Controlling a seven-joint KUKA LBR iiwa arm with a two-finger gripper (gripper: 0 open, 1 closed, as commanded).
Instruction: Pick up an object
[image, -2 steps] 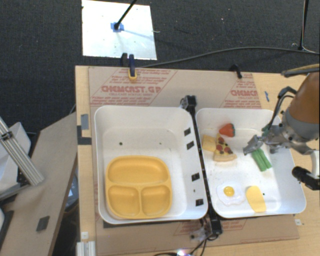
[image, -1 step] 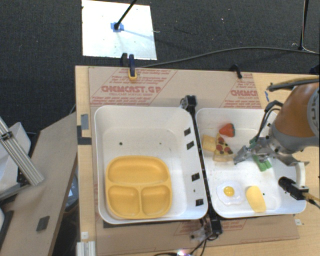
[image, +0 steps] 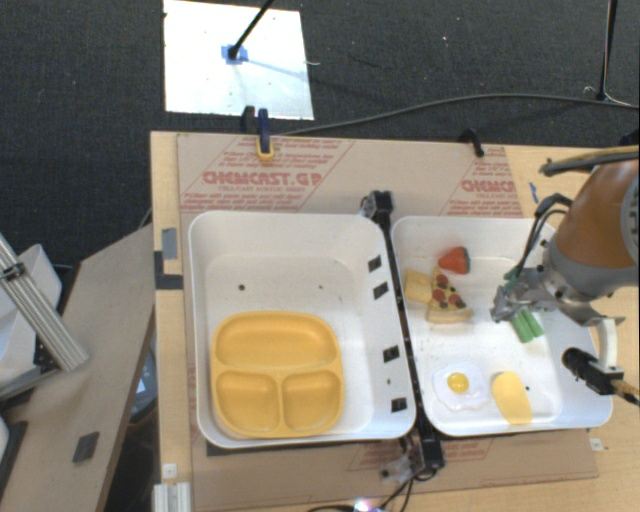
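Note:
The right bin (image: 478, 232) holds toy food. A red piece (image: 454, 260) lies near its back, and a pizza slice (image: 447, 298) lies beside a pale yellow wedge (image: 416, 287). Toward the front are a fried egg (image: 459, 385) and a yellow oblong piece (image: 512, 397). A green piece (image: 527, 325) lies right of the middle. My gripper (image: 508, 303) hangs low over the bin, directly against the green piece's upper left end. The view does not show whether the green piece is in its grasp.
A yellow divided tray (image: 278, 372) lies in the left bin (image: 290, 240). A black clip strip (image: 388, 300) runs along the wall between the bins. The arm (image: 595, 230) covers the right bin's far right corner.

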